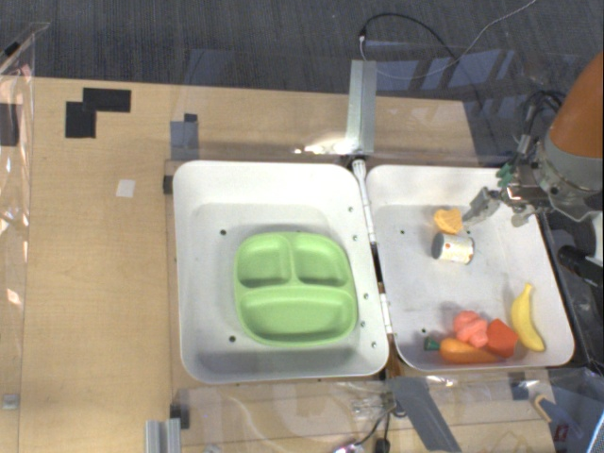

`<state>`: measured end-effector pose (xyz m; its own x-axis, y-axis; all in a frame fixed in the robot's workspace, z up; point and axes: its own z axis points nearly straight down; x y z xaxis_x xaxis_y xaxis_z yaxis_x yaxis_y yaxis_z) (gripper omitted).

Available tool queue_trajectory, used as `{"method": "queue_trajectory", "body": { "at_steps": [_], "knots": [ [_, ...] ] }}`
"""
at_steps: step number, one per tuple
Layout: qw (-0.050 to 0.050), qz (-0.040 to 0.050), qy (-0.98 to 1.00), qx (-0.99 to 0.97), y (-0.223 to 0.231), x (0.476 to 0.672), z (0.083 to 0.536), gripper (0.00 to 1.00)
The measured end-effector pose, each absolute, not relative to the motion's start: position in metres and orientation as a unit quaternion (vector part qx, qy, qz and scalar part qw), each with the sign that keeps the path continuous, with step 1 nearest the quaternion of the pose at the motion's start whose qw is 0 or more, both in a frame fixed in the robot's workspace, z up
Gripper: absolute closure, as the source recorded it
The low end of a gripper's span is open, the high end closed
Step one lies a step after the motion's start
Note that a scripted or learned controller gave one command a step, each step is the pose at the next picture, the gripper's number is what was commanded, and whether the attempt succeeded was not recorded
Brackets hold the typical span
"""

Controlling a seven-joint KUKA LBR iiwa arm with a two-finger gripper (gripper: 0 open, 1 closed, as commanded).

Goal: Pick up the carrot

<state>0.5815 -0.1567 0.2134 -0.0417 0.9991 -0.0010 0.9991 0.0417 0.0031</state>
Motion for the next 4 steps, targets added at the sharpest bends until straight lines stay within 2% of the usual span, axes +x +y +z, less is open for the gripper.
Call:
{"method": "queue_trajectory", "body": {
  "at_steps": [1, 2, 3, 4],
  "knots": [
    [0.002, 0.0015, 0.764, 0.646, -0.173, 0.651, 0.094, 0.0],
    [0.004, 0.0024, 0.766, 0.643, -0.172, 0.653, 0.103, 1.0],
    [-0.001, 0.0005, 0.753, 0.658, -0.182, 0.671, 0.088, 1.0],
    [0.003, -0.0052, 0.855, 0.519, -0.171, 0.668, 0.088, 1.0]
  ]
}}
